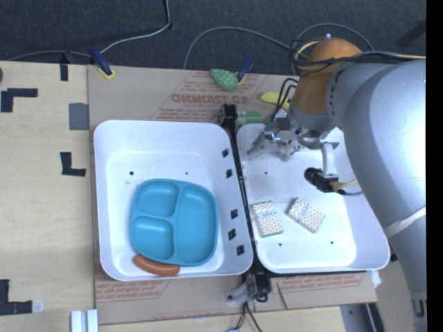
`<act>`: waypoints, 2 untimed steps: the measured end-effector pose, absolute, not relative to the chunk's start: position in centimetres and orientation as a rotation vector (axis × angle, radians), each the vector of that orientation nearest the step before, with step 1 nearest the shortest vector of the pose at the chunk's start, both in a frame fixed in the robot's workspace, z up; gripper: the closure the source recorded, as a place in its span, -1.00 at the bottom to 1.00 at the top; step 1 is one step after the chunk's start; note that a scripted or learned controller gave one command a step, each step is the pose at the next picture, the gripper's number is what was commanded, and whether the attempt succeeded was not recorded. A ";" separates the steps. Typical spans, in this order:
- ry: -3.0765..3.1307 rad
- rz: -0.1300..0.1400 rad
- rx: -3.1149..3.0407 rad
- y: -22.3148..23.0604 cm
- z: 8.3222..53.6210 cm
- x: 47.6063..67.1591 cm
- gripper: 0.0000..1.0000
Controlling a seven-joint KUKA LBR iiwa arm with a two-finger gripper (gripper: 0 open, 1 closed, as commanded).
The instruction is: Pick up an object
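My gripper [275, 142] hangs low over the far left corner of the right bin [346, 251], under the orange band [325, 71] of the arm. Two small white packets with a red and blue pattern lie flat on that bin's floor, nearer the front: one [266, 218] close to the dividing wall, the other [306, 215] just to its right. Both lie well in front of the gripper and apart from it. Nothing is seen held in the gripper.
The left bin [111, 185] holds a blue divided plate [173, 221] and an orange sausage [156, 265] at its front edge. Behind the bins on the cardboard lie a green object [225, 79], a yellow item [272, 98] and cables. The arm's grey body covers the right side.
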State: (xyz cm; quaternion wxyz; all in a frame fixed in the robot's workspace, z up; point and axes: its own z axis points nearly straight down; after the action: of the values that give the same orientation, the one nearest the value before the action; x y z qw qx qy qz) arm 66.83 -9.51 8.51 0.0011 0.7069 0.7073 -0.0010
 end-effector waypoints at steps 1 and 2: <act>2.221 -0.001 2.218 -10.2 8.6 66.0 -1.00; 2.222 0.000 2.219 -9.3 8.5 66.9 -1.00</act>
State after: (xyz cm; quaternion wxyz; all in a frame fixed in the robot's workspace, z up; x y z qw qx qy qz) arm 66.86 -9.34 8.50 0.0006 0.7066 0.7076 0.0000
